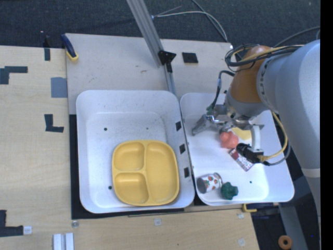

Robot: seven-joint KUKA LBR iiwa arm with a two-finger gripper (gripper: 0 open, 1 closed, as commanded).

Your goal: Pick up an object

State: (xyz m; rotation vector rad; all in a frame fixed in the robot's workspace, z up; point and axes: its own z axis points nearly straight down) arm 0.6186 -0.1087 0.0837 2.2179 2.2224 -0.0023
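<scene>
Lower right of frame: green object (229, 191) and patterned cup (209, 182) near the right bin (276, 184) front rim. Gripper (200, 126) at bin's left wall, fingers spread, holding nothing. Pink object (228, 139) centre-bin. Yellow tray (145, 171) occupies the left bin (104, 108).

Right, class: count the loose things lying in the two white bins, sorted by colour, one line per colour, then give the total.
Yellow: 1, the divided tray
Pink: 1, the rounded lump
Green: 1, the small toy
White with red spots: 1, the cup
Red and white: 1, the packet
Total: 5
</scene>
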